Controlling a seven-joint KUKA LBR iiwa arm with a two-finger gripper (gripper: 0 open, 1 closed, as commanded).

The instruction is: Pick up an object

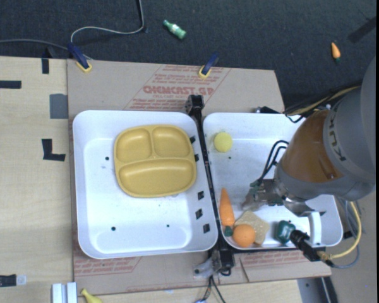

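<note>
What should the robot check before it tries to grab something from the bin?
1. Things to grab in the right bin: ok; yellow ball, carrot, orange, tan block and green thing lie there.
2. Gripper over the right bin: ok.
3. Nothing held yet: cannot tell.
4. Target standing apart: not ok; orange, carrot and tan block crowd together.
5. Ball standing free: ok.
6. Yellow divided plate away in the left bin: ok.

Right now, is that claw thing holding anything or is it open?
Gripper: cannot be told; it hangs low in the right bin, near the carrot.
</note>
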